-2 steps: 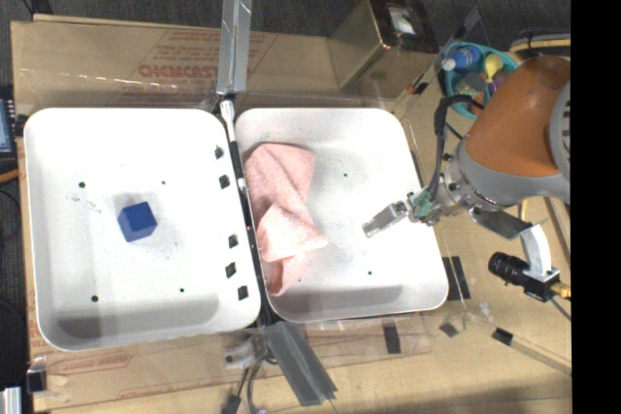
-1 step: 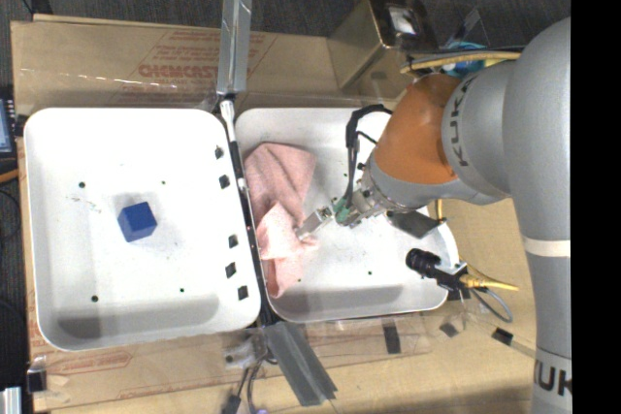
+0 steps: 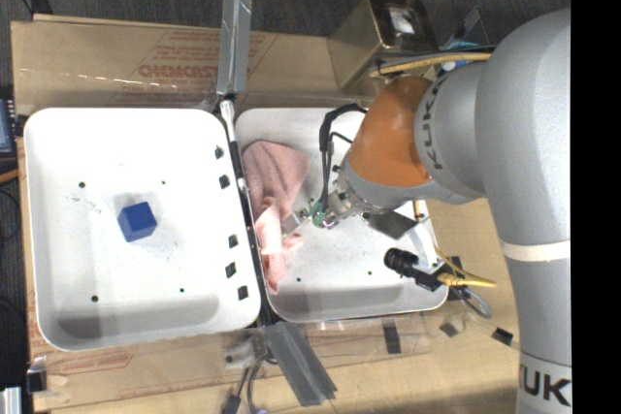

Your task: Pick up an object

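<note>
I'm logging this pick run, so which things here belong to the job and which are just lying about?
Job: end effector, pink cloth, blue cube.
Lying about: cardboard sheet, brown box.

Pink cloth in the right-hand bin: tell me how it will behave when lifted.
The pink cloth lies crumpled in folds, so it is probably floppy and would drape from one pinch. It looks thin, so likely light. Unlikely to roll.

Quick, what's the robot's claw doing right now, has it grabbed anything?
Gripper: cannot be told; it is down in the right bin at the edge of the pink cloth.
</note>
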Motion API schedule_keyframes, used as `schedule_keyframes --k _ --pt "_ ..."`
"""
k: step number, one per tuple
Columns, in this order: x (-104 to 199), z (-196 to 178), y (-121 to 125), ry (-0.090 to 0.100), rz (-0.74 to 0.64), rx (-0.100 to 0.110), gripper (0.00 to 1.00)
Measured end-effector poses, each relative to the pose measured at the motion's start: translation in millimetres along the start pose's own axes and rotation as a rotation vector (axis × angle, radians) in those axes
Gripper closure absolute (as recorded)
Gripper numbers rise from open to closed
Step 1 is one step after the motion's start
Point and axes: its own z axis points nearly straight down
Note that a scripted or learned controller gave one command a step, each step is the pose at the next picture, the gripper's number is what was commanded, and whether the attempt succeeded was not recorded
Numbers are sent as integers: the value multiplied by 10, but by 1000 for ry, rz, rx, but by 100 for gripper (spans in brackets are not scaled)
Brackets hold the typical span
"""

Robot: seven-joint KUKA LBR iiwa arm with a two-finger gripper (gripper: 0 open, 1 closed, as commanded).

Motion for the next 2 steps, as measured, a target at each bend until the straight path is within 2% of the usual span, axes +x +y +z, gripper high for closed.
schedule_keyframes --k 1,2 --pt "68 0 5 -1 50 2 0" --pt "-158 6 598 -2 44 0 0"
